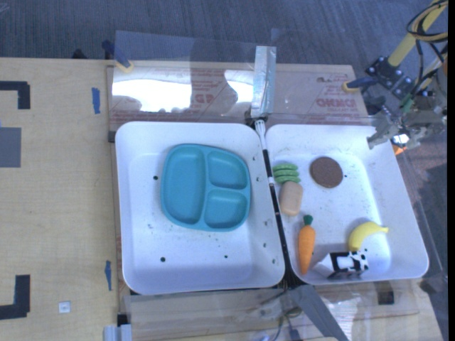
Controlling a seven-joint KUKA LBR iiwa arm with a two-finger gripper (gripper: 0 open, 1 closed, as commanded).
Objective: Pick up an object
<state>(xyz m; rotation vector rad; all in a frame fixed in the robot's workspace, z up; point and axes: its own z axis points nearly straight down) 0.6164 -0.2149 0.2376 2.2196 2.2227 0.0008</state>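
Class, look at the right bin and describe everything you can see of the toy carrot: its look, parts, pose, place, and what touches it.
The carrot is a small orange toy with a green leafy top, smooth and plastic-looking. It lies flat on the floor of the right bin, near the bin's left wall, its green top toward the far side and its tapered tip toward the near edge. Just beyond its top lies a beige piece, close but seemingly apart. Nothing else touches it.

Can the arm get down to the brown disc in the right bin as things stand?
Probably yes. The brown disc lies flat on the right bin floor with bare floor around it, and the gripper sits near that bin's far right corner.
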